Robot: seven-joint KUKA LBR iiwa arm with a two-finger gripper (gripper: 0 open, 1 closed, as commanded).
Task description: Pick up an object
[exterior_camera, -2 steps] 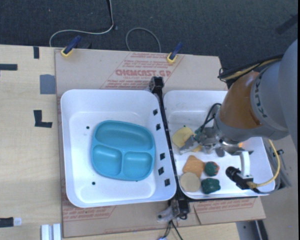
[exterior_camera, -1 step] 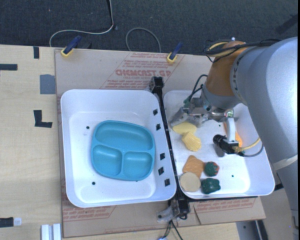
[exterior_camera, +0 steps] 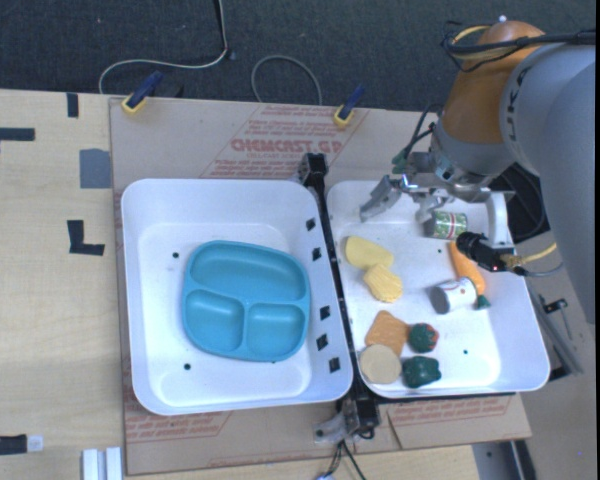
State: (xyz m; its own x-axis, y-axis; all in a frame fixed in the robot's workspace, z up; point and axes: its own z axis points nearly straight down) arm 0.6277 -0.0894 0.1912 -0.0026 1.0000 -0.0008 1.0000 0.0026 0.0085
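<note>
A: Where is the arm sitting?
B: The arm (exterior_camera: 520, 88) is reaching in from the right, and the gripper (exterior_camera: 428, 196) is hanging over the far end of the right bin (exterior_camera: 525, 353). One grey finger (exterior_camera: 378, 198) is sticking out to the left, the other side is lying near the can; the fingers are standing spread, pinching nothing.

A: Where are the objects lying?
B: A small can (exterior_camera: 446, 225) is lying on its side just beside the gripper. A carrot (exterior_camera: 467, 265) and a grey-and-white piece (exterior_camera: 452, 295) are resting near it. Two yellow pieces (exterior_camera: 375, 268) are sitting by the divider. An orange wedge (exterior_camera: 387, 329), a tan disc (exterior_camera: 380, 365) and two dark green pieces (exterior_camera: 422, 355) are clustering at the near end.

A: And the left bin?
B: The left bin (exterior_camera: 145, 218) is holding a blue divided plate (exterior_camera: 246, 301)
</note>
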